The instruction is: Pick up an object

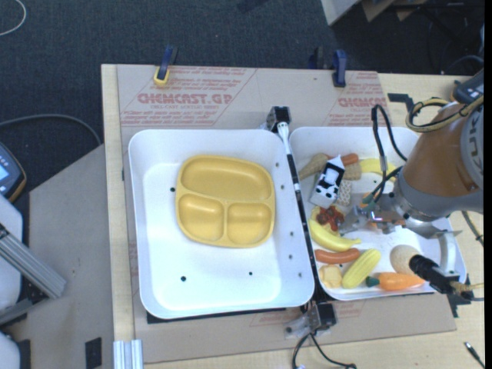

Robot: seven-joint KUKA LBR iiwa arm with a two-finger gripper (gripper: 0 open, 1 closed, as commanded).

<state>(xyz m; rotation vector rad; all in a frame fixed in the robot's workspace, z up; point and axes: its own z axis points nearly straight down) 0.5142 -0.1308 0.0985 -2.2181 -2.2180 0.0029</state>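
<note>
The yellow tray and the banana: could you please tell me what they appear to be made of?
The yellow tray looks like moulded plastic with a matte finish: uniform colour, soft rounded compartment walls. The banana seems to be glossy plastic toy food, though the view leaves that open.

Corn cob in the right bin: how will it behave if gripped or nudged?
The corn cob looks like moulded toy food, so probably stiff and light. Its rounded, tapered shape suggests it may roll or pivot when pushed. It lies against the sausage and near the carrot, so a nudge would likely shift those too.
</note>
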